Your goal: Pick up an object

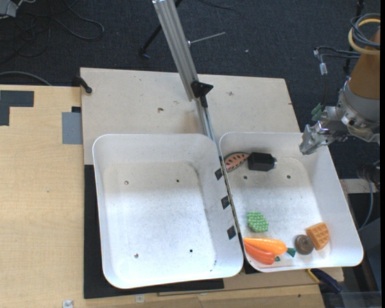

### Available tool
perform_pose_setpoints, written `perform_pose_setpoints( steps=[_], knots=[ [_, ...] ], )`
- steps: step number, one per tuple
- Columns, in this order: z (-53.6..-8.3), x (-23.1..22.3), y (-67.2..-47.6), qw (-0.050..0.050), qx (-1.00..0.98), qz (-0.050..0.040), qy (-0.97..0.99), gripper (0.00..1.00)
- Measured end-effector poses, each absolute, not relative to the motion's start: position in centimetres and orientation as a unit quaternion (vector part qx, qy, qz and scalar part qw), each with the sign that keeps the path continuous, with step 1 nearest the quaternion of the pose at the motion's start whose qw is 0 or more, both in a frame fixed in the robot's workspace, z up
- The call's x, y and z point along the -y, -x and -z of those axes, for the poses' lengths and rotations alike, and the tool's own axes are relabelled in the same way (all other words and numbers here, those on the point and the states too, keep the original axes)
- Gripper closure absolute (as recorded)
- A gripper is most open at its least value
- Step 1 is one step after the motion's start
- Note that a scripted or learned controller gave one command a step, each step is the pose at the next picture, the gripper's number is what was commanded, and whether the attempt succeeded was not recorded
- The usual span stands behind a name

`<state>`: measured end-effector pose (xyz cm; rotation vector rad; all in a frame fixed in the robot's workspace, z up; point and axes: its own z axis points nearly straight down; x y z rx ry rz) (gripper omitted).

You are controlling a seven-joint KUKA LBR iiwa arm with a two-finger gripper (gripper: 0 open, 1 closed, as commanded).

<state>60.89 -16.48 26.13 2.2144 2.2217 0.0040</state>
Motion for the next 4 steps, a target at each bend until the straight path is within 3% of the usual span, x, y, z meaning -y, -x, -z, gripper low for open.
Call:
perform_pose_setpoints(
  steps=[4],
  knots=[
    [-23.5,-3.8,-64.7,-0.002,-0.708,0.001,-0.706,1.0]
  ],
)
